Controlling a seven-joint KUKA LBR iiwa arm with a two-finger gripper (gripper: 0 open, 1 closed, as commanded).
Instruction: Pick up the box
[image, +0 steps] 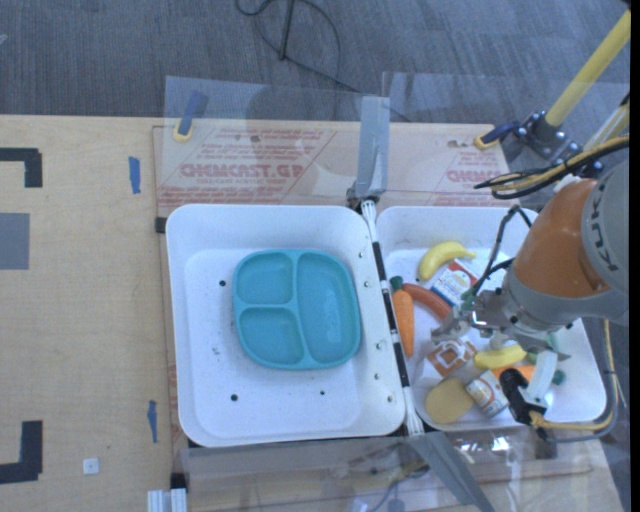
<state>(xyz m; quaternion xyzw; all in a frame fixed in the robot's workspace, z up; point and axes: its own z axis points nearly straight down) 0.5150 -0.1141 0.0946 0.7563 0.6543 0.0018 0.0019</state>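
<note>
The arm (575, 250) reaches in from the right and bends down over the right bin (585, 405), its orange band above the wrist hanging over the bin's middle. The gripper (478, 318) sits low among the clutter there, but the wrist housing and cables cover most of it, so I cannot tell how far it is opened or whether anything is caught in it. The box (453, 283), a small white and red carton, lies in the upper middle of the right bin, just below a yellow banana (442, 257) and just left of the gripper; whether the two touch is not clear. A red pepper (424, 299) lies beside the box toward the left, and an orange carrot (403, 317) lies along the bin's left wall. Below the gripper lie a small orange packet (449, 353), a second yellow banana (500, 356), a tan round piece (448, 401) and a small can (488, 394) on its side. The left bin (200, 400) holds a teal divided plate (296, 308), lying flat near its middle.
</note>
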